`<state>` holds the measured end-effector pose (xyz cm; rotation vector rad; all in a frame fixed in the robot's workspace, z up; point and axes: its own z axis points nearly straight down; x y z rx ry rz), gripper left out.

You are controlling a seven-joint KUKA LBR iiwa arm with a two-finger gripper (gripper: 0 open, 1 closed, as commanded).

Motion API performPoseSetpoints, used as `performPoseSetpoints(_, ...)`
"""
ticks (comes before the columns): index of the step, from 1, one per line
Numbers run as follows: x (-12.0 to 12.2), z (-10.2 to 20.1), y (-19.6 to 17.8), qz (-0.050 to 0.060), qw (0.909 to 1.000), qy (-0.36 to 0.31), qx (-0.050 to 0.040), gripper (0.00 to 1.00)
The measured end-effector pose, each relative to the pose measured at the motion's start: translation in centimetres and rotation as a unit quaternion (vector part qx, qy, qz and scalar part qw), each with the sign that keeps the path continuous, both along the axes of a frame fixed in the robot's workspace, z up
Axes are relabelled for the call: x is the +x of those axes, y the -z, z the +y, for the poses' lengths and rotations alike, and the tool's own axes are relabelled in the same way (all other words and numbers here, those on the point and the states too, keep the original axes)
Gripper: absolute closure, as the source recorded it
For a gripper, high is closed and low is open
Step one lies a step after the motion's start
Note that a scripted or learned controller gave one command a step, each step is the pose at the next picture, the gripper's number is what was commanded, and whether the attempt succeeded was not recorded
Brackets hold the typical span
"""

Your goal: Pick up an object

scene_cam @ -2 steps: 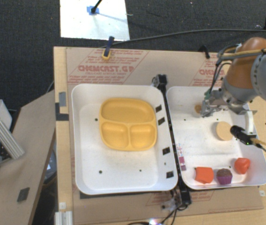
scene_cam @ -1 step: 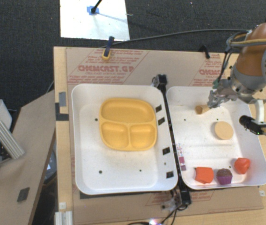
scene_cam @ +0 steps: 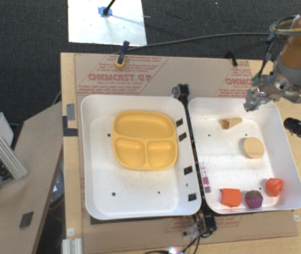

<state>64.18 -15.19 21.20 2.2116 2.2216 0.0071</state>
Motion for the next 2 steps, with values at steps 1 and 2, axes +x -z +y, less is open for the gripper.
performPoseSetpoints(1, 0.09, 0.31, -6.54, -0.001, 1.0, -0.001, -0.0002, 1.0)
performPoseSetpoints(2, 0.19, 0.31, -6.25, 0.002, 1.0, -0.001, 0.0, 1.0)
